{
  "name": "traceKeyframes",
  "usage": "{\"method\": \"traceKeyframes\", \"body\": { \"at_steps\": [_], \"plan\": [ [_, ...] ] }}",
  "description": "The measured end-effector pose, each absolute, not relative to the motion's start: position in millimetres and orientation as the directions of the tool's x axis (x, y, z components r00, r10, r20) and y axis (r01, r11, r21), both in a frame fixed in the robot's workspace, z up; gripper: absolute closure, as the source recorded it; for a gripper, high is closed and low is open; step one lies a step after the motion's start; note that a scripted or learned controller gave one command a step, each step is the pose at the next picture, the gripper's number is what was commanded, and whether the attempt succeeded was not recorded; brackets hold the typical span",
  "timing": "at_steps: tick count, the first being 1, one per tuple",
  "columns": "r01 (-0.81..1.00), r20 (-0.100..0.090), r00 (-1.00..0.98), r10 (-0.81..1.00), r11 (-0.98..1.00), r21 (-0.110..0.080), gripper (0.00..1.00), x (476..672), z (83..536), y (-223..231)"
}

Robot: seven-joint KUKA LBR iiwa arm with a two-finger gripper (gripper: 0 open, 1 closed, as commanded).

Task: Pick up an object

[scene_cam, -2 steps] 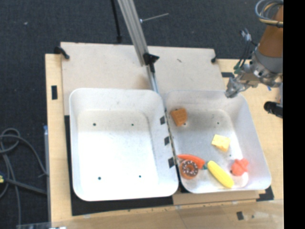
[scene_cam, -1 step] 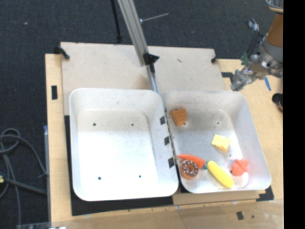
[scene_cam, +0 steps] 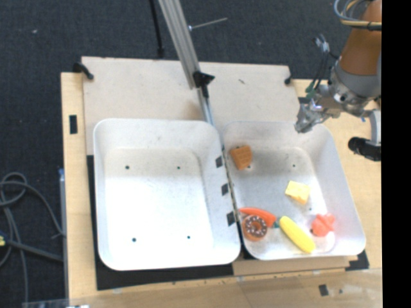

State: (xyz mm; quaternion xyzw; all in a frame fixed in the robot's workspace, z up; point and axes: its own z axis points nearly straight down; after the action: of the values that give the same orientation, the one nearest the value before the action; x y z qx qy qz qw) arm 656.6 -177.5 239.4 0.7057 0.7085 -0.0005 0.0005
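Counting five objects (scene_cam: 297, 192), two bins (scene_cam: 160, 194)

Two shallow white plastic bins sit side by side on the pale wooden bench (scene_cam: 74, 172), the left bin (scene_cam: 157, 194) touching the right bin (scene_cam: 334, 172) along the middle; a slanted silver aluminium pole (scene_cam: 182, 37) rises from behind their join, dark speckled carpet (scene_cam: 38, 24) surrounds everything, and grey cables (scene_cam: 26, 204) loop at far left

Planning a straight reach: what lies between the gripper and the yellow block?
In the camera view, only bare white floor of the right bin lies between the gripper and the yellow block.
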Motion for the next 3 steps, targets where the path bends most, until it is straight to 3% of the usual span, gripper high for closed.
{"method": "traceKeyframes", "body": {
  "at_steps": [3],
  "plan": [
    [1.000, 0.002, -0.006, 1.000, 0.006, 0.001, 1.00, 593.1, 249, -47]
  ]
}}
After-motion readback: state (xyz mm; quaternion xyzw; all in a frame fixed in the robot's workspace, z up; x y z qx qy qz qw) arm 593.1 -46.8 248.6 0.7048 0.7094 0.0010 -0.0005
